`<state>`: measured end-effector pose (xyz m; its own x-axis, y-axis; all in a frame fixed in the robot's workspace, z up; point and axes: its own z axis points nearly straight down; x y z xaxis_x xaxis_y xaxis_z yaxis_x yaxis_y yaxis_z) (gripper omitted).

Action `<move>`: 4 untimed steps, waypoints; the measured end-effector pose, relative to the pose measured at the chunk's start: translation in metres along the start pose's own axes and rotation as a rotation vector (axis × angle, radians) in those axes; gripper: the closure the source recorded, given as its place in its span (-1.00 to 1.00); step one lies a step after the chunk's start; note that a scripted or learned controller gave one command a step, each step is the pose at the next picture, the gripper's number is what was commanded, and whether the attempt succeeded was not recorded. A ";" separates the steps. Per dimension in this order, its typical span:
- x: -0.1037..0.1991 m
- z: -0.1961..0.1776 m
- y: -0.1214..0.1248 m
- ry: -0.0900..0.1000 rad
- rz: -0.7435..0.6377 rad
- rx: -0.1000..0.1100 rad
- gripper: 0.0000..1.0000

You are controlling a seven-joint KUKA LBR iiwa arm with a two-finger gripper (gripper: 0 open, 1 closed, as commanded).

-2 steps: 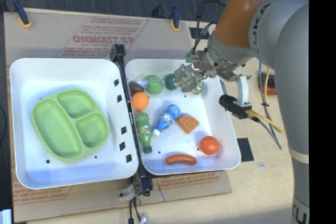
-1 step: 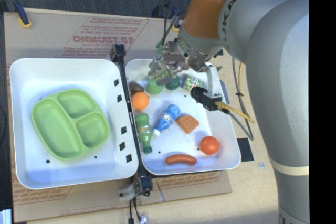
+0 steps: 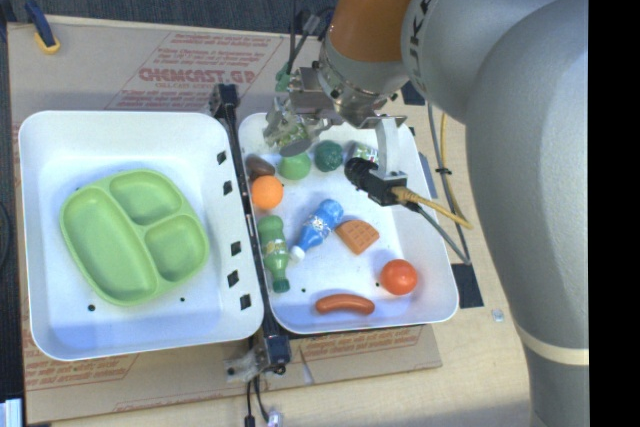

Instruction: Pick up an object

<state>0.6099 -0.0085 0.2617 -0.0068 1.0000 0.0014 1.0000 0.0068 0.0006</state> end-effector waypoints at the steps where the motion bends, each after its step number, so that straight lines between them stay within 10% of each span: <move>1: 0.054 0.040 -0.014 -0.002 -0.001 0.004 1.00; 2: 0.045 0.070 0.034 -0.003 -0.002 0.005 1.00; 3: 0.045 0.070 0.034 -0.003 -0.002 0.004 -1.00; 4: 0.076 0.070 0.000 -0.002 -0.003 0.005 -1.00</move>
<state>0.6096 0.0671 0.1918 -0.0102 0.9999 -0.0011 0.9999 0.0102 -0.0042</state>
